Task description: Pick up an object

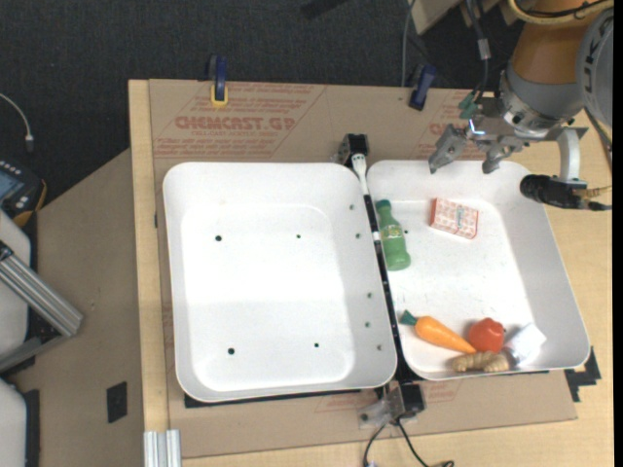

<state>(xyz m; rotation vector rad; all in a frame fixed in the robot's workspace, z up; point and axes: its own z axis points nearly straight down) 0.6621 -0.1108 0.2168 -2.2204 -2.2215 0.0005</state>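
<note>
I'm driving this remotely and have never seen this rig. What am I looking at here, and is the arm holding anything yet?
One camera looks down at a slant on a bench with two white bins. The left bin sits beside the right bin. The right one holds a green bottle, a red-patterned packet, a toy carrot, a red tomato-like piece and a brownish root. The grey-and-orange arm comes in from the right. Its gripper hangs open above the right bin's far edge, with nothing between its fingers.
</note>
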